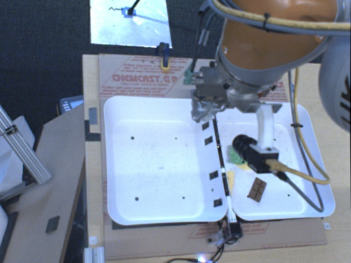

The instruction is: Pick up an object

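Cardboard sheet (143,75) under the bins reads "CHEMCAST GP" in red

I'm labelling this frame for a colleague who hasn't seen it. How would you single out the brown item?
Find the right-hand white bin. Near its front edge lies the brown block, a small flat rectangle scored like chocolate. It is the darkest loose piece there, beside a pale yellow piece and below a green scrap.
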Controlling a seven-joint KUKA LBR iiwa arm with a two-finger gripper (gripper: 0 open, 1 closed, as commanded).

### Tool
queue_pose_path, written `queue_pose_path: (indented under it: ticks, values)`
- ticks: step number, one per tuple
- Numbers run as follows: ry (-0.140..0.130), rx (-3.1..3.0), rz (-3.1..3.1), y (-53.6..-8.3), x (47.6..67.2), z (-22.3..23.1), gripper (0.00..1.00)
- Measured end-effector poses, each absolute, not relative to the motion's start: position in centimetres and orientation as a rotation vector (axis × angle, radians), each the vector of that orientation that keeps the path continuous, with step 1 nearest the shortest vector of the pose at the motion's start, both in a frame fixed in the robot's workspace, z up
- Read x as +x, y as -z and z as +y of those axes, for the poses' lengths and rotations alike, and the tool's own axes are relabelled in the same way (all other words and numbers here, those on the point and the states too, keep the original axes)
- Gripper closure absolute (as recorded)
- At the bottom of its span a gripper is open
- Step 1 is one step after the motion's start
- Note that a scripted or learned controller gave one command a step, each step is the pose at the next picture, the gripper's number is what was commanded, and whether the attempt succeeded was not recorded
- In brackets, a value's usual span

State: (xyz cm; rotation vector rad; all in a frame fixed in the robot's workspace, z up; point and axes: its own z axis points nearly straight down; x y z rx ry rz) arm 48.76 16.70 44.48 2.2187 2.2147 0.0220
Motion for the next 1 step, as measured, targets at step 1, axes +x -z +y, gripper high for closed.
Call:
queue_pose_path:
  ticks: [1]
  values:
    - [-0.010,2.221,2.213,-47.41,55.99,13.25,1.00]
